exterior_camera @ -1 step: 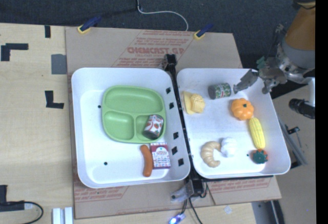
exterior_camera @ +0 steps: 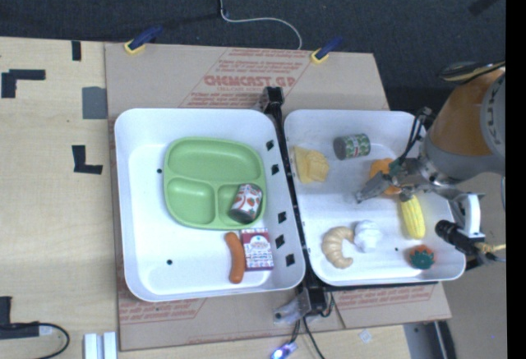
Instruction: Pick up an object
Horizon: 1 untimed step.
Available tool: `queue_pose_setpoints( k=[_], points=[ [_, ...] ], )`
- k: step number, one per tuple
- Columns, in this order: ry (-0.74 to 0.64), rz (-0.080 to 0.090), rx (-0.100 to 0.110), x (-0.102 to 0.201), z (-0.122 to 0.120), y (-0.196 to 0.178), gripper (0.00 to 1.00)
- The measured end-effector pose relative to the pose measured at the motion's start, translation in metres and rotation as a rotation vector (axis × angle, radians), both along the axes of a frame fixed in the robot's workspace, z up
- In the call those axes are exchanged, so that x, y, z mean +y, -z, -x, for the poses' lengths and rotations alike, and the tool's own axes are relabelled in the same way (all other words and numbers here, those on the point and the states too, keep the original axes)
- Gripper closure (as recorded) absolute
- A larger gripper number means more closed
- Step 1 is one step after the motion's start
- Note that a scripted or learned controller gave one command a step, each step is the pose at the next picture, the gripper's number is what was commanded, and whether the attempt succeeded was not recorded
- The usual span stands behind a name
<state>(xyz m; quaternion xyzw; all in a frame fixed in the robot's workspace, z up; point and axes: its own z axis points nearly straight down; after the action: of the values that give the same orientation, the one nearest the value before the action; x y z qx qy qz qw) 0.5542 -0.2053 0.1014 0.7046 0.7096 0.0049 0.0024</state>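
Two white bins are seen side by side on the bench (exterior_camera: 49, 209); all places below are given from the corn cob (exterior_camera: 412, 216), which lies lengthwise in the right bin (exterior_camera: 316, 126).

The gripper (exterior_camera: 370, 190) is seen just left of the cob's upper end, low over the bin floor, its dark fingers pointing left. The jaws look parted at the tips, with nothing seen between them. A small orange piece (exterior_camera: 380, 167) is seen just above the fingers; whether it is touched cannot be told.

A green can (exterior_camera: 352, 145) lies on its side up and left of the cob. A pale yellow lump (exterior_camera: 310, 164) sits further left, by the bin wall. A white ball (exterior_camera: 366, 235) and a croissant (exterior_camera: 338, 246) are found down and left, the two touching. A small red-and-green item (exterior_camera: 422, 257) lies just below the cob.

Well left, in the left bin (exterior_camera: 140, 185), a green tray (exterior_camera: 205, 177) carries a red-and-white pouch (exterior_camera: 247, 201). Below it a sausage (exterior_camera: 237, 255) and a small carton (exterior_camera: 258, 249) lie side by side.
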Motion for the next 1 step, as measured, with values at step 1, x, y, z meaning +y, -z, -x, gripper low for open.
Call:
queue_pose_setpoints(
  k=[1],
  points=[
    [0.003,0.003,0.011,0.0132,-0.0074,0.017,0.0]
  ],
)
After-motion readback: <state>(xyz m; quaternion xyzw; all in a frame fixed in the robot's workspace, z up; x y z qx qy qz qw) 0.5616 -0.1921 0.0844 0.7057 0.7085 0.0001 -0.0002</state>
